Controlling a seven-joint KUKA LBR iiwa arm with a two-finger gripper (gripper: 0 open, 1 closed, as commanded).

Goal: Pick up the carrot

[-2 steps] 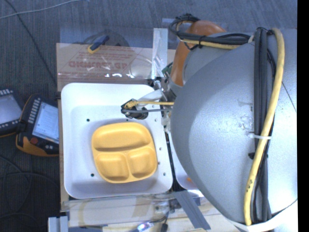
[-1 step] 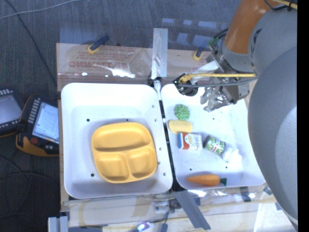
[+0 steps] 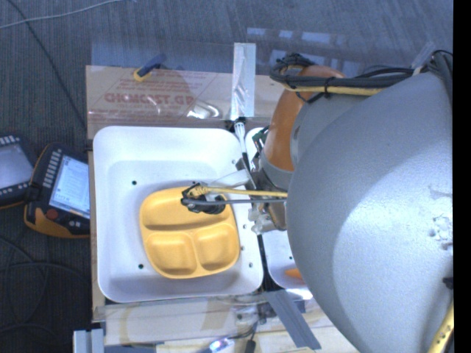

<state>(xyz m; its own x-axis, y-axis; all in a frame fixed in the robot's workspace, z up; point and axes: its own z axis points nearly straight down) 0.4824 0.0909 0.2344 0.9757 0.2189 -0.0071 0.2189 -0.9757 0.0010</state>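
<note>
A small orange piece [image 3: 293,274], possibly the carrot, peeks out from under the arm at the near left of the right bin [image 3: 274,259]; most of it is hidden. The grey arm with its orange band [image 3: 281,134] covers nearly all of the right bin. Metal parts of the gripper [image 3: 257,213] show over the divider between the two bins, above and to the left of the orange piece. A thin yellow cable with a black end [image 3: 200,198] reaches from the arm over the left bin.
The left bin [image 3: 118,160] holds a yellow divided plate [image 3: 193,245]. A clear panel [image 3: 169,94] lies behind the bins. On the floor to the left rests a handheld pendant [image 3: 62,193].
</note>
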